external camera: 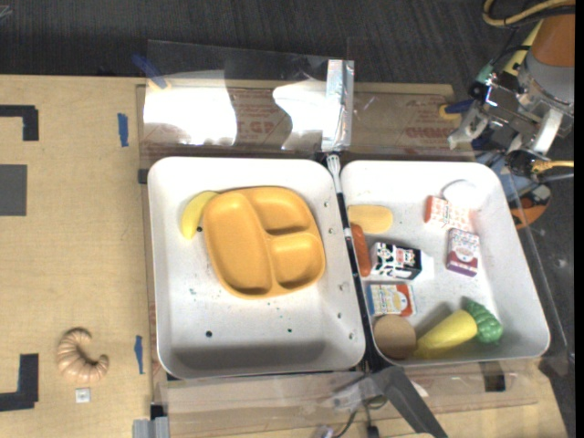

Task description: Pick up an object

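Cardboard-brown bench top (64, 245) with two shallow white bins sitting side by side on it, dark carpet-looking floor behind.

Closest to the camera, outside the bins at the bottom left, a croissant toy (80, 354) lies on the bench by itself. In the near end of the right bin (525, 276) there's a round brown potato-ish thing (394, 334) in the corner, with a yellow corn cob with green leaves (459, 328) just beside it. Just behind the potato is a small orange-and-white carton (390, 297), then a black-and-white carton (396, 260), and a red sausage (361, 248) along the divider. Off to the right is a little pink-and-white carton (463, 251). Further back: a pale bread roll (370, 216), another orange-and-white carton (446, 211), and a white cup or lid (459, 190), hard to tell which.

Left bin (173, 272) has a big yellow divided tray (263, 239) in the middle, and a banana (193, 212) poking out from under its left edge.

At the back there's a sheet of clear plastic (246, 108) with glare on it.

The gripper (497, 117) is way at the far right, outside the right bin past its back corner, not touching any of the objects. Can't tell whether the claw is apart or together from this angle.
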Tool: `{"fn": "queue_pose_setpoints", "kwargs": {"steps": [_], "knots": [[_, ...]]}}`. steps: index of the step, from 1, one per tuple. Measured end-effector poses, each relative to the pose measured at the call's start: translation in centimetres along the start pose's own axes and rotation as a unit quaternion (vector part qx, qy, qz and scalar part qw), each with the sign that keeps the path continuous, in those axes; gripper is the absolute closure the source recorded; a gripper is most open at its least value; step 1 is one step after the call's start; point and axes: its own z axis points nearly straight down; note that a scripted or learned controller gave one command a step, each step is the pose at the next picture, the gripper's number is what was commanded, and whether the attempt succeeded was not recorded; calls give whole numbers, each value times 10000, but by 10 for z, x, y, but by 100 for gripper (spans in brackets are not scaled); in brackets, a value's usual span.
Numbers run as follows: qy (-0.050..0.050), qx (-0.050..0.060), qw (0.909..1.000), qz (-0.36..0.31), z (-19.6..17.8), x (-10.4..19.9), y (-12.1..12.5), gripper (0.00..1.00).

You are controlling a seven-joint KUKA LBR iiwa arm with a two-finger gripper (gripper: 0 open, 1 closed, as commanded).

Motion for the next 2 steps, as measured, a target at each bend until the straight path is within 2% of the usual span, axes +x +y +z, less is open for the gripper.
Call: {"fn": "queue_pose_setpoints", "kwargs": {"steps": [1, 2], "knots": [[-21, 30, 10000, -16, -6, 1, -1, 100], [-23, 41, 10000, -16, -5, 2, -2, 0]]}}
